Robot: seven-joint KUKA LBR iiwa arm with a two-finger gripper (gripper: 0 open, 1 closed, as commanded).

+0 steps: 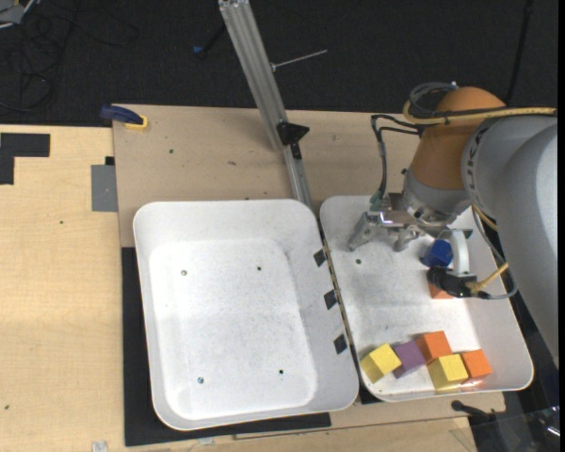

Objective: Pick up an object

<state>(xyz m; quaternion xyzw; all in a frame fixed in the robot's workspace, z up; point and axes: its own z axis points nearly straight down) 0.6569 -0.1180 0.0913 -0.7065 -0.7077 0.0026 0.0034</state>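
We judge the pick not yet made: the gripper (388, 237) hangs spread and bare at the far end of the right bin (508, 365), well apart from the 5 blocks (431, 358) at its near edge.

This is a robotics lab or test cell, not a home or shop. A plain plywood bench (207, 158) fills the middle of the frame, bearing two shallow white bins (160, 252) side by side. An aluminium extrusion post (259, 73) rises at a slant from upper centre. Loose black cables (19, 26) trail over dark flooring at the upper left, and an industrial grey arm (508, 186) with an orange band enters from the right.
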